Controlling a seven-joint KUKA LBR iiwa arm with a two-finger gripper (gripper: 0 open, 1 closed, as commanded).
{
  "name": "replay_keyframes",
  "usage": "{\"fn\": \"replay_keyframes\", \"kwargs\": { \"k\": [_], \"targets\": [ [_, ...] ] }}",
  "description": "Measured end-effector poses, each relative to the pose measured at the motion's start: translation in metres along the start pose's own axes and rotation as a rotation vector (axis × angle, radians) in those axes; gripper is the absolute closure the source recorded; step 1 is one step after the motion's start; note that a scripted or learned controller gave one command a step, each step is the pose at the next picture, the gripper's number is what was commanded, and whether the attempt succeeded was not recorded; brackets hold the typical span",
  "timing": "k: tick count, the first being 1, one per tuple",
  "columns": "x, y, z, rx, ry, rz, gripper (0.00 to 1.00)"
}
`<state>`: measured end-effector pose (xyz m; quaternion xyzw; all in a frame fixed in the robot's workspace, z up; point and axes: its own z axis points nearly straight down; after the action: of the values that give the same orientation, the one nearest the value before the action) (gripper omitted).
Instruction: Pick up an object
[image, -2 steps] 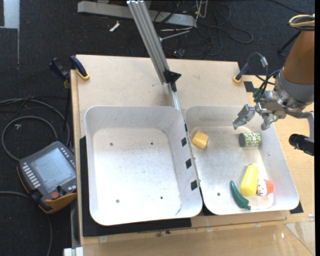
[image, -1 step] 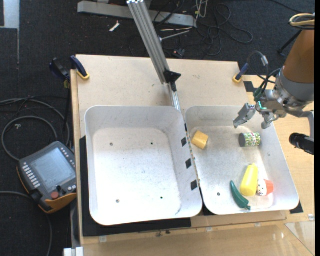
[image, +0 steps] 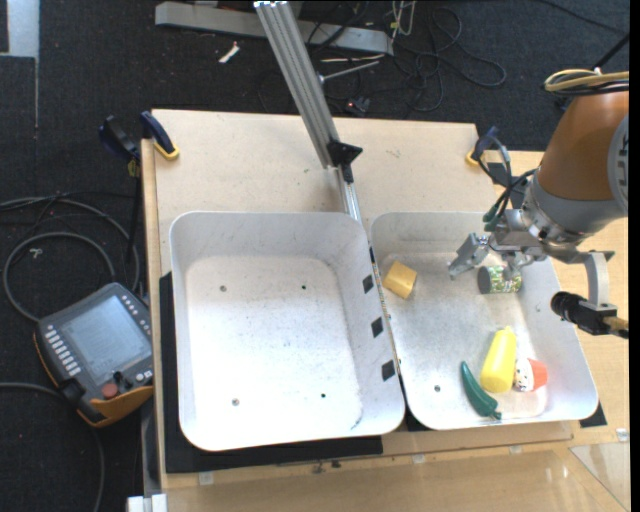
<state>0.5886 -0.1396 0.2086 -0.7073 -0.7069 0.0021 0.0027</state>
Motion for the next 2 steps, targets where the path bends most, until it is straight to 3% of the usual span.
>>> {"fn": "replay_keyframes", "kwargs": {
  "k": [2],
  "targets": [
    [0.001, -0.007, 0.112, -0.001, 0.0, 0.001, 0.0]
  ]
}}
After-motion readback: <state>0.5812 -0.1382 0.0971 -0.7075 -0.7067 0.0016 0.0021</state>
